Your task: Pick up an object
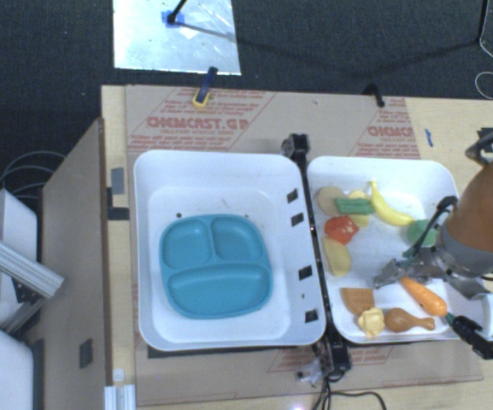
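Approach step of the pick, judging by the pose: tool (393, 272) down low inside the right bin (383, 162), close to its floor among the toy food, with nothing seen pinched in it. Cannot tell whether spread or pressed together; too small and grey against the white. Just beside the tool, toward the arm and slightly nearer the camera: an orange carrot (424, 295), the likeliest target, touching it or nearly so. Past the carrot on the near side, a brown drumstick (408, 319), a yellow lump (371, 320) and a tan cracker (358, 298). On the tool's far side, a pale yellow piece (337, 255), a red tomato (341, 227), a banana (389, 207) and a green piece (420, 231), all apart from it. Well away past the bin wall, a blue divided plate (216, 265) in the left bin (220, 159). Next, probably: shift over the carrot, line up across its narrow width, close, then lift straight up and check for a true hold, with a real risk of slipping off the smooth, tapered body.
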Controlling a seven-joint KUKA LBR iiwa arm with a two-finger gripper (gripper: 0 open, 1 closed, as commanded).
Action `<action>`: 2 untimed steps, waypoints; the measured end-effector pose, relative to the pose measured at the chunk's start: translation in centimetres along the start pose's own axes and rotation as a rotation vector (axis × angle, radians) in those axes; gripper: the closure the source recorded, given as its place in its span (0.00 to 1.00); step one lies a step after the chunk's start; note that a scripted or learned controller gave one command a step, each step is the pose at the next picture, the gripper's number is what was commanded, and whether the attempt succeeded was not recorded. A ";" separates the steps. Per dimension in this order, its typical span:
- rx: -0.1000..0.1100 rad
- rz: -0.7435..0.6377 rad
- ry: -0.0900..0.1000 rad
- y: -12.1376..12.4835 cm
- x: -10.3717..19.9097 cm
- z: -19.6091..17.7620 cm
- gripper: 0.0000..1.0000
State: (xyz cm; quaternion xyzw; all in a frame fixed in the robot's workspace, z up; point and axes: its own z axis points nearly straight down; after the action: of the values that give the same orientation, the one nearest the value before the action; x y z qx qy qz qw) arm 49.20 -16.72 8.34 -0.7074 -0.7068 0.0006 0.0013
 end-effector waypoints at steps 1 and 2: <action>-0.003 -0.011 0.004 0.9 8.0 -0.1 0.00; -0.006 0.001 -0.004 2.0 1.6 -0.2 0.00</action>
State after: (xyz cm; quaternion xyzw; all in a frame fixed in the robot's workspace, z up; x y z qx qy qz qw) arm 51.24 -15.17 8.49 -0.7079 -0.7064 -0.0002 -0.0024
